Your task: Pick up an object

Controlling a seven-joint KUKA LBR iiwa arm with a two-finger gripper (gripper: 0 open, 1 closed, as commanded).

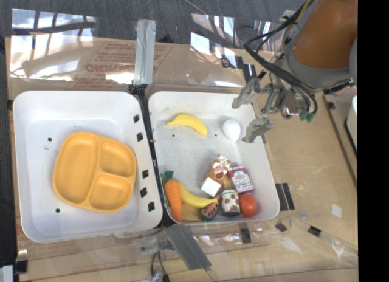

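Camera view, claw [252, 115] spread open, gripping nothing, over right bin's [271, 177] far-right rim, just beside egg [231, 129]

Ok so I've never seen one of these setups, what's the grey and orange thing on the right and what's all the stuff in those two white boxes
That is a robot arm, seen from one fixed camera above the bench, looking down at a slant. Its end effector hangs over the right bin's upper right corner, open and holding nothing. Next to it lie a white egg and a small banana. Toy foods are piled at the bin's near end, including a carrot, a second banana and a tomato. The left bin holds a yellow divided tray.
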